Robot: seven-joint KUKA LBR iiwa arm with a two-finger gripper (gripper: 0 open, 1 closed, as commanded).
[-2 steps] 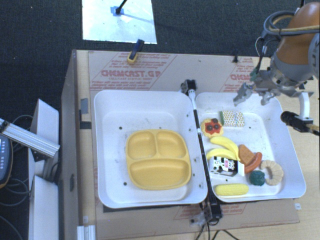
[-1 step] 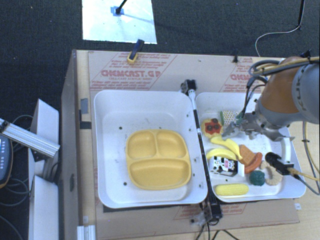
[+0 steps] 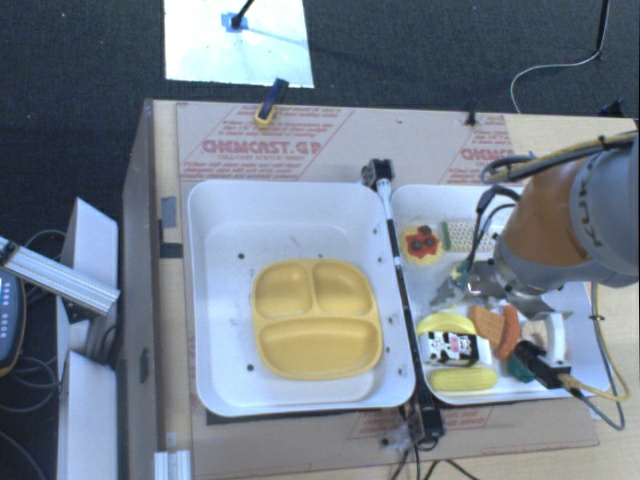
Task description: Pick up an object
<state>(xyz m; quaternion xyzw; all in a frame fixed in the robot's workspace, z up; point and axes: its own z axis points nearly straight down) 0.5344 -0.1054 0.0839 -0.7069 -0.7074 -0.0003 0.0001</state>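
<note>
- Camera view: the table (image 3: 300,138) carries two white bins; I take the divider (image 3: 398,268) between them as my landmark.
- Left of the divider, the left bin (image 3: 215,268) holds a yellow compartment plate (image 3: 316,318), lying flat and well apart from the arm.
- Right of the divider, the right bin (image 3: 440,200) holds a clutter of small things: a yellow round toy with red on it (image 3: 423,244) just beside the divider near the far end, a yellow-topped piece with a black-and-white cow pattern (image 3: 450,340) just beside the divider near the front end, a yellow corn-like piece (image 3: 462,378) in front of that, and orange-red pieces (image 3: 498,328) further right.
- The arm (image 3: 560,218) hangs over the right bin, well right of the divider, its wrist low among the clutter.
- The claw (image 3: 470,286) sits near the orange-red pieces; its state I cannot tell, as the wrist hides much of it and the metal parts blur.
- Nothing is seen lifted clear of the bin.
- My judgement: the step in hand is the reach or descent onto a target in the right bin, likely the orange-red pieces or the cow-patterned piece.
- The next move calls for a clean closing on one thing alone, then a straight lift; crowded neighbours could be nudged or the grip could slip.
</note>
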